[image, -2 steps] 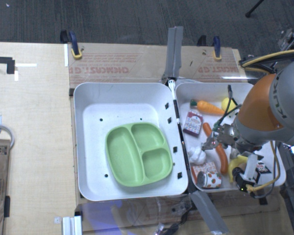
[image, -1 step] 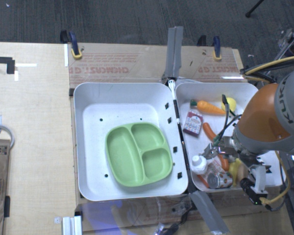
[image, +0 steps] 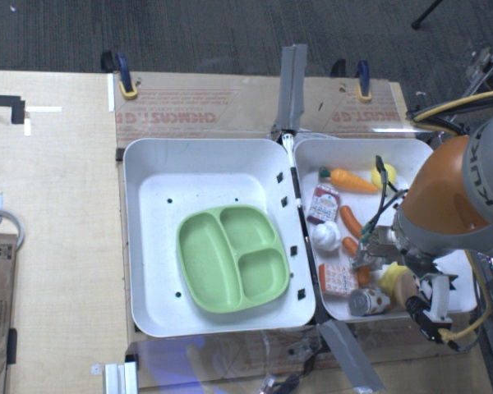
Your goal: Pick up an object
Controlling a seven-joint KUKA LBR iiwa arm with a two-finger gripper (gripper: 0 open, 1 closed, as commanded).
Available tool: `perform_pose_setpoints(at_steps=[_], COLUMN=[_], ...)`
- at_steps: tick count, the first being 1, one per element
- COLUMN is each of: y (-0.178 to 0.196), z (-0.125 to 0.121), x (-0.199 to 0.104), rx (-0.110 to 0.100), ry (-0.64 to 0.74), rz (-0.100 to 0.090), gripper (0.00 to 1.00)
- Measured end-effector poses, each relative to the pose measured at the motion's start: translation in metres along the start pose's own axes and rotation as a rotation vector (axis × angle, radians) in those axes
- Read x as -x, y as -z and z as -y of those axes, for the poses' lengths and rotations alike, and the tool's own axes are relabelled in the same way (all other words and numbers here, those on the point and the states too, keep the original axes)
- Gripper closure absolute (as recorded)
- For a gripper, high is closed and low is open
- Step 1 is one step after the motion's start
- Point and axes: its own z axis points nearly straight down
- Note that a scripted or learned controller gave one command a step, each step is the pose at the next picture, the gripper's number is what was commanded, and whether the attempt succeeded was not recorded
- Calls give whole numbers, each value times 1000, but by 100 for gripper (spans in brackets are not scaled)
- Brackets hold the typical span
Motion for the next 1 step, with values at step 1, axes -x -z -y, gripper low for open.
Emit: perform_pose_setpoints(at_steps=[1], y=[90], z=[4], x=[-33], rx=[-3], ry=[98], rz=[1], gripper=[100])
